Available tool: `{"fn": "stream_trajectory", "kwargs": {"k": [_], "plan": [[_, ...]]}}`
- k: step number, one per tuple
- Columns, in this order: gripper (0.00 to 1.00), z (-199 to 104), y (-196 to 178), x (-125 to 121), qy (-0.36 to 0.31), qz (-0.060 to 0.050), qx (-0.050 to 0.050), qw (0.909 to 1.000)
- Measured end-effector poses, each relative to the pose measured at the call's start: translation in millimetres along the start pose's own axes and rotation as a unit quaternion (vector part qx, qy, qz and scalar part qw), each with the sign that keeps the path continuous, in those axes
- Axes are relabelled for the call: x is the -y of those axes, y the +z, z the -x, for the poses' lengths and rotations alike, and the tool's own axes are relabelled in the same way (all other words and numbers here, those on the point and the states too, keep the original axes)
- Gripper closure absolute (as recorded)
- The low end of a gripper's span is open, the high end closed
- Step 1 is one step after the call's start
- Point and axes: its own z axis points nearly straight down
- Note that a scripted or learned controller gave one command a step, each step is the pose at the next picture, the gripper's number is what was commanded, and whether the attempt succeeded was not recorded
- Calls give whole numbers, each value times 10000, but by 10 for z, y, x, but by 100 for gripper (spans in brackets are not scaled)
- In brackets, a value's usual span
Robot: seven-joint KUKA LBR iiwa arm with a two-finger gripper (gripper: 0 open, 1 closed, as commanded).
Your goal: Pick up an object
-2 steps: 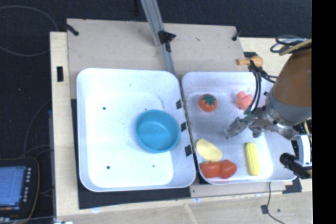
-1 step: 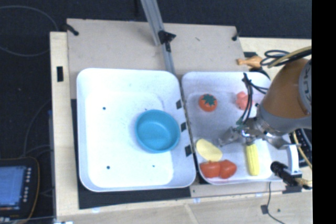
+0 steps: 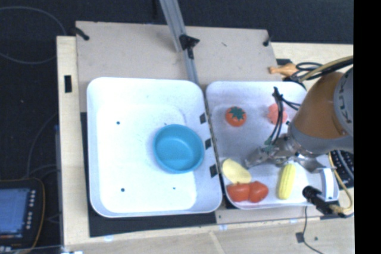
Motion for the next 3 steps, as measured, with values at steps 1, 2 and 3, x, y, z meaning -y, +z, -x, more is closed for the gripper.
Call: {"fn": "stream_trajectory", "kwargs": {"k": [1, 2, 3], "plan": [[100, 9, -137, -24, 41, 43, -1, 10000], [100, -82, -675, -19, -38, 40, -4, 10000], [100, -8, -1324, -20, -39, 64, 3, 10000]]}}
